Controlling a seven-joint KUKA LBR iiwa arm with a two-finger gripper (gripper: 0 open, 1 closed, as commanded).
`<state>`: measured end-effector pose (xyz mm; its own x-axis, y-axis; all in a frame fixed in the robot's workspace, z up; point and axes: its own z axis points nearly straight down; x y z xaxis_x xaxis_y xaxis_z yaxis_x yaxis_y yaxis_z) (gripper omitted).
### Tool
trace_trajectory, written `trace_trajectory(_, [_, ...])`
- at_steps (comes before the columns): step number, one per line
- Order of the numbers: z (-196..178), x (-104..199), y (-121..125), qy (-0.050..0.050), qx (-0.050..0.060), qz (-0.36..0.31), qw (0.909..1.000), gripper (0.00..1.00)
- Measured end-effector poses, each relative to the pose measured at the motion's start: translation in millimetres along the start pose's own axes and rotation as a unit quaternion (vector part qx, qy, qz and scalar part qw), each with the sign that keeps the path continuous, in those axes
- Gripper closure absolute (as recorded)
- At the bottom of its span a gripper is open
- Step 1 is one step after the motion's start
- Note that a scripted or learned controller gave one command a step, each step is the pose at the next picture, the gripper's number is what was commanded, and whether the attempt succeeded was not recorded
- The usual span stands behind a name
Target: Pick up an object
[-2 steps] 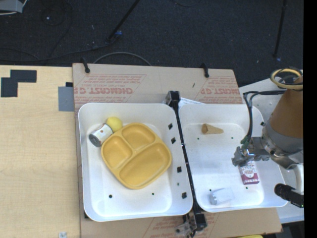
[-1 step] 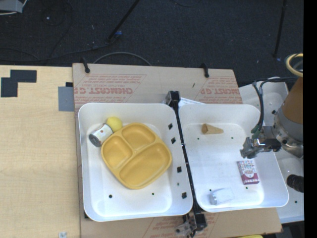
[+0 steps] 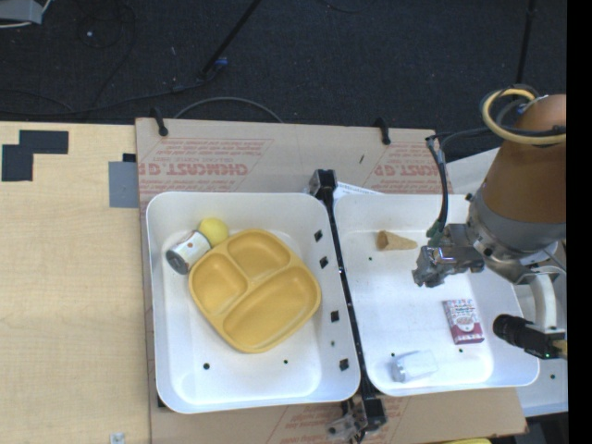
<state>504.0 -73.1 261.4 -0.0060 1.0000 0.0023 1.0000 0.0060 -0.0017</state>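
The gripper (image 3: 433, 268) hangs over the right bin (image 3: 388, 289), just right of its middle, under the grey and orange arm that comes in from the right. A small tan wedge (image 3: 395, 240) lies up and to the left of it. A red and white packet (image 3: 462, 321) lies just below and to the right. A clear crumpled piece (image 3: 412, 366) rests near the bin's front edge. Nothing shows between the fingers.
The left bin (image 3: 176, 359) bears a yellow divided plate (image 3: 254, 289), with a yellow ball (image 3: 214, 230) and a grey and white cylinder (image 3: 187, 252) at its upper left. A black divider (image 3: 338, 294) runs between the bins. Cardboard lies under both.
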Motion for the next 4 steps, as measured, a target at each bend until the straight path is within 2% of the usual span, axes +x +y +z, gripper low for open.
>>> trace_trajectory(2, [31.1,93.3,22.7,-0.001,0.001,0.001,1.0,1.0])
trace_trajectory(4, [26.6,179.4,44.7,-0.001,0.0,0.001,1.0,1.0])
